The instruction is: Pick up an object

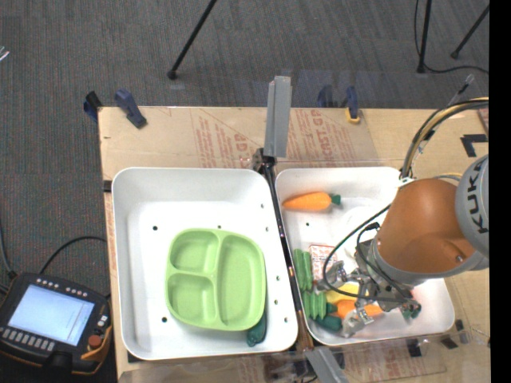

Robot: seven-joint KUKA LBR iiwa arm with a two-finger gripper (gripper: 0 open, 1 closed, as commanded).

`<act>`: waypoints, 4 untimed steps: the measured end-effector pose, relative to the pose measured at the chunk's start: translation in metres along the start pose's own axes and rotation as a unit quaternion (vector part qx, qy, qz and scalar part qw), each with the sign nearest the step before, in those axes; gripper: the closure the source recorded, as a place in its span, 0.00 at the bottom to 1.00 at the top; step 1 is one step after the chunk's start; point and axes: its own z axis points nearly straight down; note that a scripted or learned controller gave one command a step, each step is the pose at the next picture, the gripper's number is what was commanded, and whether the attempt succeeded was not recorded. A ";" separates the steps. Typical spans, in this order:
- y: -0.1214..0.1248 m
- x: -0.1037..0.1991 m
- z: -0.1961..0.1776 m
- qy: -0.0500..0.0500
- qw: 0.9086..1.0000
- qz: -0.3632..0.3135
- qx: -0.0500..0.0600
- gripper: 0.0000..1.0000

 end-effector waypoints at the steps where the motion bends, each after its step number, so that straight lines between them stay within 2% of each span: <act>1: -0.002 -0.001 -0.010 0.000 1.000 -0.001 0.004 1.00; 2: 0.018 -0.021 -0.184 -0.008 1.000 0.000 0.004 1.00; 3: -0.057 0.001 0.000 -0.001 0.997 -0.074 0.001 1.00; 4: -0.023 -0.008 0.000 0.000 1.000 0.025 0.001 1.00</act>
